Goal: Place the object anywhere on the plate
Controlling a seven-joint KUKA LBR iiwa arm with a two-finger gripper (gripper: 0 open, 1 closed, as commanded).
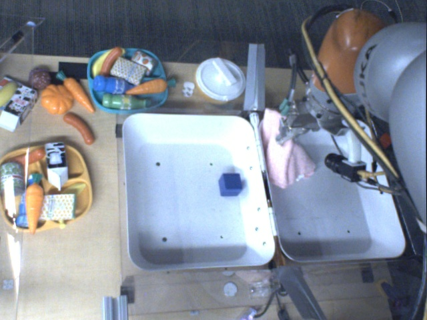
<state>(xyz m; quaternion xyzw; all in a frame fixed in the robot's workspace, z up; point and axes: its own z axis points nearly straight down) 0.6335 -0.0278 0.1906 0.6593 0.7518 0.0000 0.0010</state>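
Pink cloth (285, 157) is hanging just below the tool (288, 127), draping over the right bin's (347, 245) left wall. Can't tell from the camera view if it's actually pinched. No obvious plate nearby, so I'd be confirming the grip before carrying it anywhere.

A cube (231, 183) lies in my left bin (147, 199); a cloth (285, 157) lies in the right bin (373, 235), touching the divide
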